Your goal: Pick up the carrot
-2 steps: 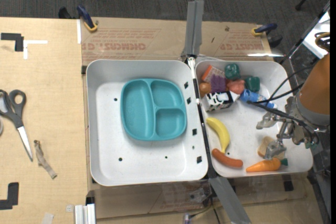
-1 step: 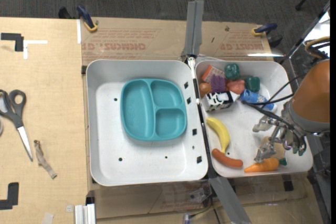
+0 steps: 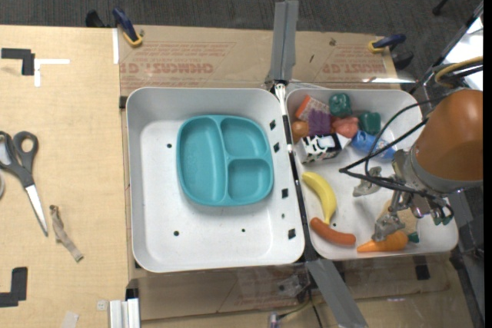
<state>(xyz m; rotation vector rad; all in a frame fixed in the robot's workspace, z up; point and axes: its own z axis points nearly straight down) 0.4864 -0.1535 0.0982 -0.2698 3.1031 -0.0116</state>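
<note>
A: Right bin (image 3: 430,242)?
B: Carrot (image 3: 384,243) at near edge, sausage (image 3: 332,232), banana (image 3: 323,194). Gripper (image 3: 387,226) above the carrot; finger state can't tell.
A: Left bin (image 3: 146,188)?
B: Teal divided plate (image 3: 225,160). Cardboard print illegible.

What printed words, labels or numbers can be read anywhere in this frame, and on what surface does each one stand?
"CHEMCAS" or close to it: red print, upside down, on the left cardboard sheet behind the left bin; the letters are not sure.
Red print on the right cardboard sheet behind the right bin: too blurred to read.
Nothing readable on the toys.
</note>
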